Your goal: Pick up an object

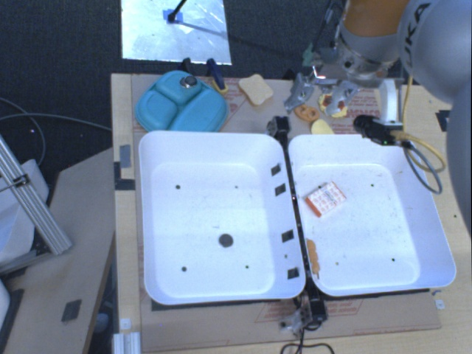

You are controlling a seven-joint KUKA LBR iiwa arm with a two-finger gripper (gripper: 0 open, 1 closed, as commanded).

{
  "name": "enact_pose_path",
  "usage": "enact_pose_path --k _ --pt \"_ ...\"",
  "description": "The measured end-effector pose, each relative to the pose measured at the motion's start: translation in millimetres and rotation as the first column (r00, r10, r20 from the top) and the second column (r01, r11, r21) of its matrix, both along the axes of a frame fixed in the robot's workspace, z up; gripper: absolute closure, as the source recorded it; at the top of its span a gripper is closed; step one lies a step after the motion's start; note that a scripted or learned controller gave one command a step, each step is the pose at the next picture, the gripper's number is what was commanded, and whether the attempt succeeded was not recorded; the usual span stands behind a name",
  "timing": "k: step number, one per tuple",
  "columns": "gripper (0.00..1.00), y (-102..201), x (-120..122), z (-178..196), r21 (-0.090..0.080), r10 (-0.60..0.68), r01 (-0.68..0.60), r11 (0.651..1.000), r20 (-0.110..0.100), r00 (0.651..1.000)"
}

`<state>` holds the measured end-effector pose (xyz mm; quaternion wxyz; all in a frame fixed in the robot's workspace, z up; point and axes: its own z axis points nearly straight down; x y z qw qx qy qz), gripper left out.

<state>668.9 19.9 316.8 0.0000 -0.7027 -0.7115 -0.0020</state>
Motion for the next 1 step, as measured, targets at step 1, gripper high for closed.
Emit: enact_pose_path --k 1 --pt "1.00 -6.7 0.9 11.6 -0.004 -0.004 0.004 1.000 0.004 1.000"
